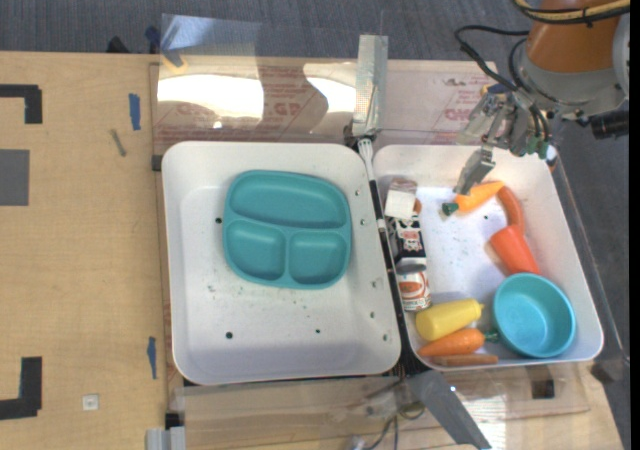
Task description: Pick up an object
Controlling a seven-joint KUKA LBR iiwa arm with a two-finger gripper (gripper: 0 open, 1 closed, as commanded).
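Orange-banded grey arm [578,8], black cables [485,43].

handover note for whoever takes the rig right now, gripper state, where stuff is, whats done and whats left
Gripper: over the upper part of the right bin, fingers pointing down toward the small carrot; whether they are open or shut cannot be told, and nothing is seen held.

Right bin: small carrot near the top, orange cup on its side, teal bowl, yellow toy, larger carrot at the bottom edge, two small cans along the left wall.

Left bin: teal divided plate.

Done: no pick visible. Left: grasp and lift one object.
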